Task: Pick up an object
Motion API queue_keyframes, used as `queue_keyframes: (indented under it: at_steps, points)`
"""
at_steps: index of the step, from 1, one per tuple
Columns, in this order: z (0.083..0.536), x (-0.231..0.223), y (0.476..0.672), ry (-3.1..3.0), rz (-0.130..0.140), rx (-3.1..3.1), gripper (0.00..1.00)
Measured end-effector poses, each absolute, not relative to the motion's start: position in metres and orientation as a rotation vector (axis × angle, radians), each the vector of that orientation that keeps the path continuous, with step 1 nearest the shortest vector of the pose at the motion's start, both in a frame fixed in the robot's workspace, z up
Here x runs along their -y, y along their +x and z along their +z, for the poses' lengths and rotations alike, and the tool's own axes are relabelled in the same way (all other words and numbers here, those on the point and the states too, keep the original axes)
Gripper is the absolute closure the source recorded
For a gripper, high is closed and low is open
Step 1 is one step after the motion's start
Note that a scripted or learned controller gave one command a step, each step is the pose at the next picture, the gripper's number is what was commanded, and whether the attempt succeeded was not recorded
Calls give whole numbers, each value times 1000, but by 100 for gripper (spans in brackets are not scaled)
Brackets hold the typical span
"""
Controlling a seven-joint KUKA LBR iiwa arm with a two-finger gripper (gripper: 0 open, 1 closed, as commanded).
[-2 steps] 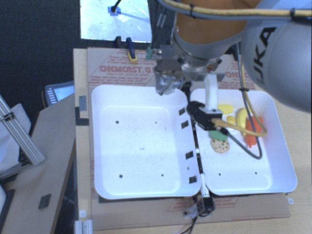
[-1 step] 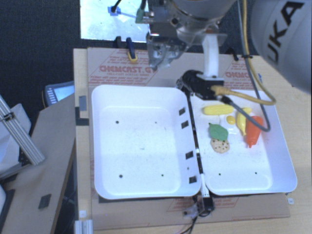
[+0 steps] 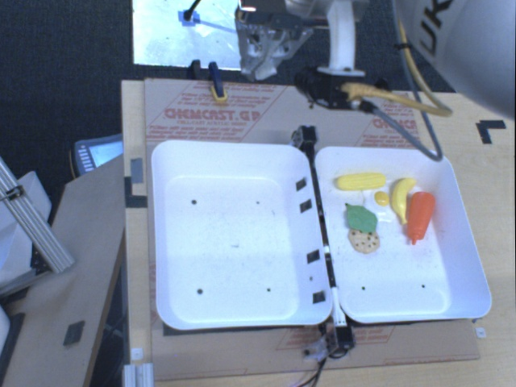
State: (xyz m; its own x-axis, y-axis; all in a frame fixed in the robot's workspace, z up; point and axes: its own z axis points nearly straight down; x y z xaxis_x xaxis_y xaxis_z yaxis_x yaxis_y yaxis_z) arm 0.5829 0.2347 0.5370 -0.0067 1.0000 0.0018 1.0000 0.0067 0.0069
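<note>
Currently:
Arm: grey body enters at the upper right, wrist reaching toward the top centre — well behind the right bin (image 3: 463,240).
Gripper (image 3: 262,69): hangs above the board behind the bins, nothing between the fingers; spread or closed cannot be told.
Objects: corn cob (image 3: 360,181), banana (image 3: 401,197), carrot (image 3: 419,215), green leaf (image 3: 360,217), cookie (image 3: 364,241) — clustered in the right bin's rear half.
Left bin (image 3: 161,240): touching the right bin's side.

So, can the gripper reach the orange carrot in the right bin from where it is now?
Probably yes: the carrot lies uncovered, with nothing above it, though a banana touches its left side. The gripper is above the bench's far edge.
</note>
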Motion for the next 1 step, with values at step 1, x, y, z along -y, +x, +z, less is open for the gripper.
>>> queue_keyframes:
  at_steps: [1]
  points:
    - [396,-221,565,2225,-18,-2224,100]
